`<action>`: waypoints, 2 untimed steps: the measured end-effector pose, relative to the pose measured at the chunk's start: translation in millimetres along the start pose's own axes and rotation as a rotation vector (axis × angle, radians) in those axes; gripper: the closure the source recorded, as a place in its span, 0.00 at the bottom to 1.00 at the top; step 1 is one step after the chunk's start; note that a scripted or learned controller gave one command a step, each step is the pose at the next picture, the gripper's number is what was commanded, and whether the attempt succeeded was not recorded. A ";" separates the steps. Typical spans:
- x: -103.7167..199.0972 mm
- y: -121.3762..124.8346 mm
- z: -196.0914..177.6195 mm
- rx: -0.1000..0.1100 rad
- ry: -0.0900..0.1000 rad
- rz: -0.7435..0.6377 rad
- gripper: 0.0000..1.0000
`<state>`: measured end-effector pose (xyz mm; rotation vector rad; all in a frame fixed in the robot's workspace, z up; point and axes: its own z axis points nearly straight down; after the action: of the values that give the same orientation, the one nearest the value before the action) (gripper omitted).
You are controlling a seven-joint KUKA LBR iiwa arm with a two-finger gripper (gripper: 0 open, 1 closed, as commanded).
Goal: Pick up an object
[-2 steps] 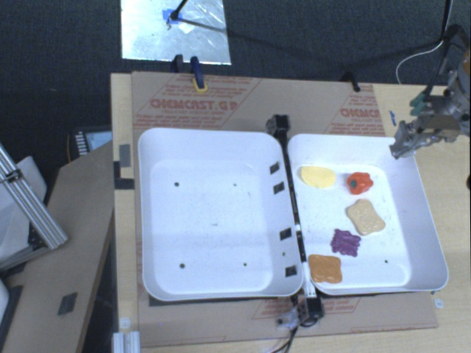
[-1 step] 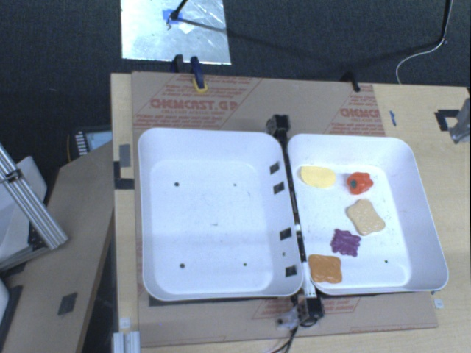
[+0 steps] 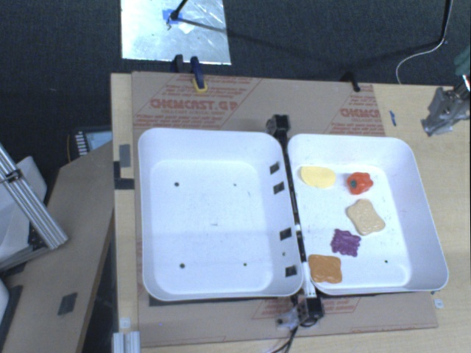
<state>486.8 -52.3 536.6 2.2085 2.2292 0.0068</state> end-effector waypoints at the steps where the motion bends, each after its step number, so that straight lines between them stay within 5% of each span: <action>1: 84.1 0.4 1.7 0.003 0.001 -0.004 1.00; 2: 157.3 74.7 179.1 0.014 -0.001 0.000 1.00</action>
<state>561.1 105.8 358.0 2.2149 2.2360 -0.0103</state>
